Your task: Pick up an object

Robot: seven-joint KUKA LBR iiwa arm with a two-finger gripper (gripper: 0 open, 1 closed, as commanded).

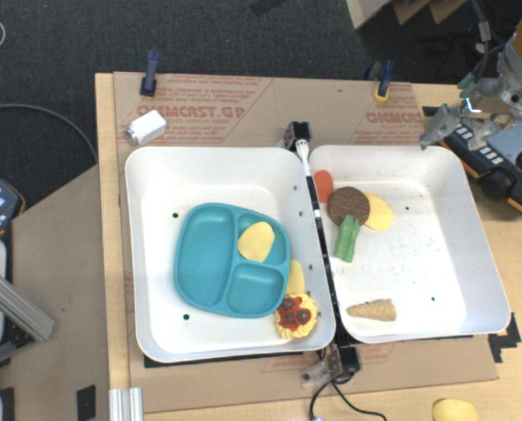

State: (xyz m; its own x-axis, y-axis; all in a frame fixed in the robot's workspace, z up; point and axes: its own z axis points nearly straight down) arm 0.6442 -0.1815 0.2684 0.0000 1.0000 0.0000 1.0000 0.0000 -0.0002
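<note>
Gripper (446,128) sits just outside the right bin's (471,261) two o'clock corner; whether its jaws are open or closed cannot be determined, and nothing is seen held. Within that bin, a brown disc (349,204), yellow piece (380,214) and green piece (346,239) cluster at ten o'clock, a cone (372,310) at six. The left bin (151,235) holds a blue divided plate (217,261).

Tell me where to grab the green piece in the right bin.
Grip the green piece across its narrow width near its lower end, coming from above. It lies flat and elongated, and its upper end touches the brown disc, so the lower half is freer.
</note>
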